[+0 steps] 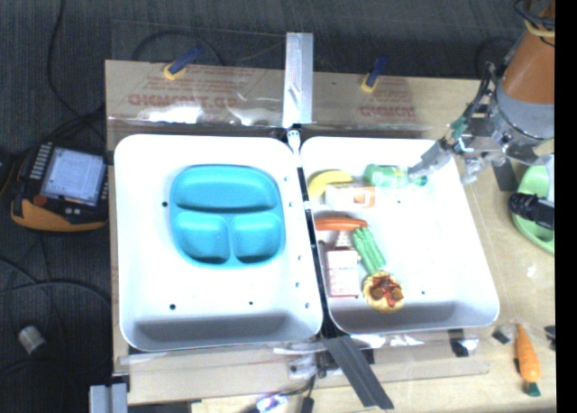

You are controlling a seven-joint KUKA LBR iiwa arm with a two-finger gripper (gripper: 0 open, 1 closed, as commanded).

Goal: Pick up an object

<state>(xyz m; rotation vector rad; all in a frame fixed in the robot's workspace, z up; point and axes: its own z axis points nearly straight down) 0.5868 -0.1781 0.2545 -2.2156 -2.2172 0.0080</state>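
The right bin (451, 249) holds several small objects along its left side: a yellow banana-like piece (325, 178), a white box with an orange mark (350, 196), a green item (383, 174), a red-orange piece (341, 222), a green ridged piece (369, 247), a brownish packet (342, 271) and a small pizza-like toy (383, 289). My gripper (424, 170) hangs at the bin's far edge, just right of the green item, its tip close to it. Nothing shows between its fingers.
The left bin (144, 222) bears a blue sectioned tray (227, 213). A green object (536, 199) lies on the bench at the far right, an orange-handled tool (526, 362) at the lower right. A handheld device (63, 184) rests on the floor to the left.
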